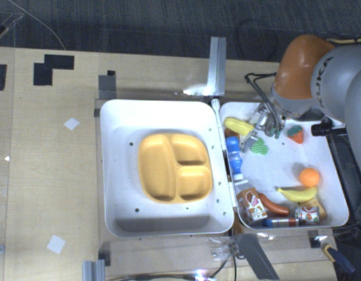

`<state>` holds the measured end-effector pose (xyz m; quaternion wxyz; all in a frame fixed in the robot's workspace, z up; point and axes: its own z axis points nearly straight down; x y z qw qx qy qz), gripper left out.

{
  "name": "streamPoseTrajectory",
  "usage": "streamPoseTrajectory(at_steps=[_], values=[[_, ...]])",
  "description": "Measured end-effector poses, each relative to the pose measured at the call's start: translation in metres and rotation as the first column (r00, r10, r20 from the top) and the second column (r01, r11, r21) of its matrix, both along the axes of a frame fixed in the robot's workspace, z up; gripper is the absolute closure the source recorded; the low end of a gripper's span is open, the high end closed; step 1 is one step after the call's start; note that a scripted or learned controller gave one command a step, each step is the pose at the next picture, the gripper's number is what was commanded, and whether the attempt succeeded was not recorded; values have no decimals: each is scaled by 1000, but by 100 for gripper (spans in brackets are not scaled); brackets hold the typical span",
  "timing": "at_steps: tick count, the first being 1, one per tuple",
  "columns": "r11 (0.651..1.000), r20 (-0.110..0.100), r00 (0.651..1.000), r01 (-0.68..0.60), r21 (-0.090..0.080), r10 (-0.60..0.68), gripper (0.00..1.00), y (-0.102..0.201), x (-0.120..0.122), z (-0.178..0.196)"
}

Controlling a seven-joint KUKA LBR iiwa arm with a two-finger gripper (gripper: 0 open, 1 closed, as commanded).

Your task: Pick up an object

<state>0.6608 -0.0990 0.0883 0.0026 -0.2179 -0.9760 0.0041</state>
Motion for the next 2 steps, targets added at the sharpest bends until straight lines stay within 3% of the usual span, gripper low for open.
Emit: streamPoseTrajectory(at_steps=[1,2], values=[[998,24,997,69,2,-69,0,-58,-45,59],[994,6,994,110,7,-110,0,-29,-2,-1]])
